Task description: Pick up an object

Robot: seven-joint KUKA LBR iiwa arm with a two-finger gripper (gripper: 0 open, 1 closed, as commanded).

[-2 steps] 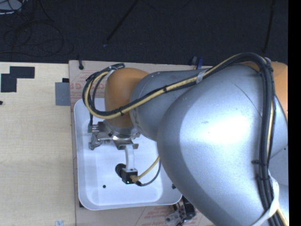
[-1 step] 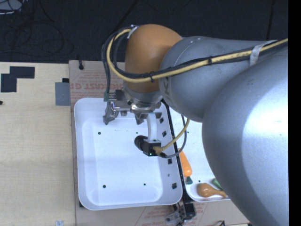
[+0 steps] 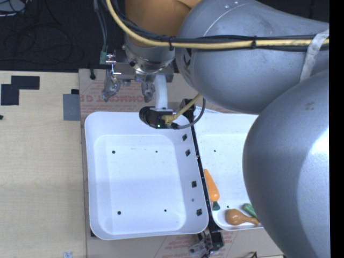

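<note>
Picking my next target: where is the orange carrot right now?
The carrot lies in the right bin, against its left wall by the divider, with the tan drumstick-shaped toy just below it near the front edge.

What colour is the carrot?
Orange, with a green end. The carrot shows best in the camera view, in the right bin.

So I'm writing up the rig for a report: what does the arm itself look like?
The arm has bulky, rounded grey metallic links with an orange band above the wrist. A yellow cable runs along it beside black ones. The tool is bare silvery metal, with a small black unit showing a green light below it.
</note>
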